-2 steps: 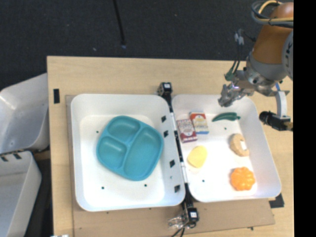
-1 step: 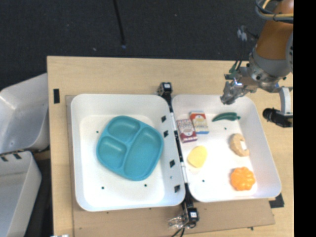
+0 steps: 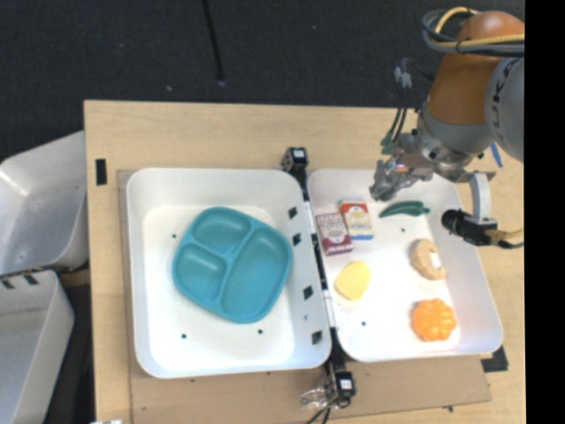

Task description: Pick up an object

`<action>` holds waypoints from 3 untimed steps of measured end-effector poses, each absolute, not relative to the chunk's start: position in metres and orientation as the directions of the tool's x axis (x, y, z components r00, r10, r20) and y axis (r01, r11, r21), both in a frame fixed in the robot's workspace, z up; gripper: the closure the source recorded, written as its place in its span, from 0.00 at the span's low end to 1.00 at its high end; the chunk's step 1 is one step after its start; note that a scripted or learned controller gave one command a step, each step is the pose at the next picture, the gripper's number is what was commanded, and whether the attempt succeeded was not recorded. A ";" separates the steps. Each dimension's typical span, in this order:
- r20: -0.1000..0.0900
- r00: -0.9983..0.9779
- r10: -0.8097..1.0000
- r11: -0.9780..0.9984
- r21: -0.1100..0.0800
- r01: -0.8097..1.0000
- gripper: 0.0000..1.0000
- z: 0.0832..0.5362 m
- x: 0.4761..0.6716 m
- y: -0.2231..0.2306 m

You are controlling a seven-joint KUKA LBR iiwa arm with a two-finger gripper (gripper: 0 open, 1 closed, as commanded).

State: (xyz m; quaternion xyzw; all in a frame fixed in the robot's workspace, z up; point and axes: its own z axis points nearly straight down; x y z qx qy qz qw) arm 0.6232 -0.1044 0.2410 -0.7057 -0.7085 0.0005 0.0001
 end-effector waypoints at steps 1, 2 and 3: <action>0.001 -0.006 1.000 0.006 0.001 1.000 1.00 0.251 0.600 -0.055; 0.001 -0.005 1.000 0.005 -0.002 1.000 1.00 0.239 0.579 -0.010; 0.000 -0.005 1.000 0.005 -0.002 1.000 1.00 0.230 0.563 0.035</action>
